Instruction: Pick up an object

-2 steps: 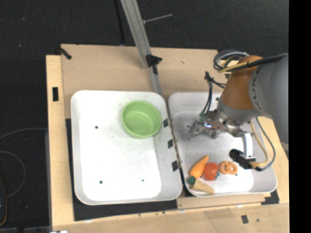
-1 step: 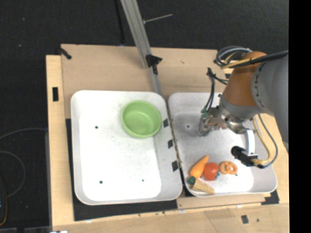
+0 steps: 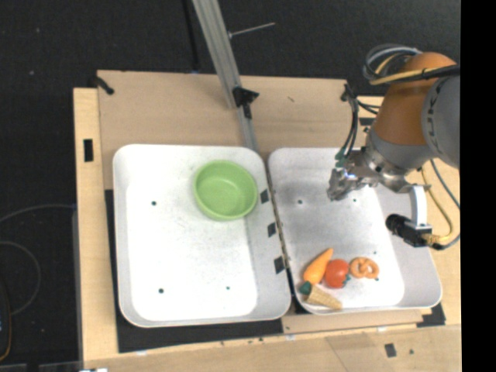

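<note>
A green bowl [image 3: 225,190] sits in the upper part of the left bin [image 3: 155,285]. In the right bin [image 3: 310,208], near its front edge, lie an orange carrot [image 3: 318,266], a red tomato [image 3: 336,273], an orange pretzel-shaped toy [image 3: 363,268] and a tan cone [image 3: 322,298]. My gripper [image 3: 339,186] hangs over the upper middle of the right bin, well behind those toys. Nothing shows between its tips.
A slanted metal pole [image 3: 221,53] rises from the bench behind the two bins. The arm's orange band [image 3: 403,115] and cables [image 3: 422,223] overhang the right bin's right side. Brown board surrounds both bins.
</note>
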Available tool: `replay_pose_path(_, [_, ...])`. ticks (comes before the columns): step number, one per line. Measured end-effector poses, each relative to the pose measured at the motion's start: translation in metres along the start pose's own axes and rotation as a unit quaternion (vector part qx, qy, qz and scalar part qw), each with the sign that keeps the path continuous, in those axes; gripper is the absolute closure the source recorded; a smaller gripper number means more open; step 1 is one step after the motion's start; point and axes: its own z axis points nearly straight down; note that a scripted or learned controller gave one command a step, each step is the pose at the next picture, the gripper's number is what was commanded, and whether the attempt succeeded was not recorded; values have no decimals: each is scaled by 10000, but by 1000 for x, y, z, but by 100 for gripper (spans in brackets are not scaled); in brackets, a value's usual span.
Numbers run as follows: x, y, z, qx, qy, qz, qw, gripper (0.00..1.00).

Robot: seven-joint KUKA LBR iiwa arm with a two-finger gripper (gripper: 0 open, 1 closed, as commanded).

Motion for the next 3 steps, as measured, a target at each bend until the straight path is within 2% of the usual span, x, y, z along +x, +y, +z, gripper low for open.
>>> replay_pose_path(1, [-1,9,-63,-4,-1,-2,10000,100])
replay_pose_path(2, [-2,10,-99,9,2,-8,10000,100])
replay_pose_path(3, [53,15,-98,37,12,-19,10000,100])
